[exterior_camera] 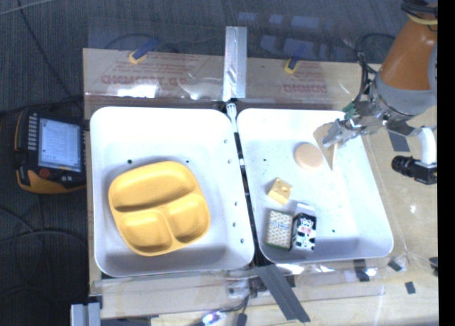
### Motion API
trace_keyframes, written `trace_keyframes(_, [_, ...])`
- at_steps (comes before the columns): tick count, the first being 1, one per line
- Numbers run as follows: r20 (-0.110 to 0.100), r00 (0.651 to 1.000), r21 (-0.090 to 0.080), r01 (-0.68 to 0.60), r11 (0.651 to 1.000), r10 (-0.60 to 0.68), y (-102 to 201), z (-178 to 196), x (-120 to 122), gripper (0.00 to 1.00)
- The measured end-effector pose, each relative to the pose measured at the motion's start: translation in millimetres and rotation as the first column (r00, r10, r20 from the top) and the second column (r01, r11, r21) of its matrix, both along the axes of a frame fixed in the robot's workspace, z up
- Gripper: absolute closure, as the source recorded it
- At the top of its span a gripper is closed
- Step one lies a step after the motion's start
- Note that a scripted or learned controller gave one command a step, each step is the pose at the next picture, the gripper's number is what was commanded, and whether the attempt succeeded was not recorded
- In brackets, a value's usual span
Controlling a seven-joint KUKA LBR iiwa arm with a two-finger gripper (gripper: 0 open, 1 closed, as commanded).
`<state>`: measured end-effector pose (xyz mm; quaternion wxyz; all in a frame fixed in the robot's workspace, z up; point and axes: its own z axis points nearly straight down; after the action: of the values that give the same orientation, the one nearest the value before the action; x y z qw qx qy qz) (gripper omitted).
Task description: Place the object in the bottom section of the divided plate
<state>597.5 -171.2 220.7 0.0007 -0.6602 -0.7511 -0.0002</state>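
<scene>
A: Where is the gripper (333,138) right now?

B: Over the upper part of the right bin (370,197), reached in from the right under the orange-banded arm (411,55). Its two fingers look spread, pointing down and to the left, with nothing between them. So the hand is released, not grasping.

A: And what is it after?

B: My guess is the round tan disc (309,155), a cookie-like piece, lying on the bin floor just beside the fingertips. It is the nearest thing, which would explain why the arm hangs there. (The task names no particular object, so this is a judgement.)

A: What else is in that bin?

B: A small yellow cheese-like block (279,190) lower down, and near the front wall a patterned packet (279,229) touching a black-and-white carton (305,232).

A: And the target?

B: The yellow divided plate (158,207) sits in the left bin (114,133), lying at a slant, with one long section above and two smaller ones below. Nothing lies in it, so it stands ready to receive a drop in a lower section.

A: So how far along?

B: Early, I'd say: nothing picked, and the whole carry across the divider is left to do.
</scene>
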Motion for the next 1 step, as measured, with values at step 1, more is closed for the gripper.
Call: trace_keyframes(1, [0.000,1.000,0.002,-0.001,1.000,0.001,1.1,8.2,0.6,1.00])
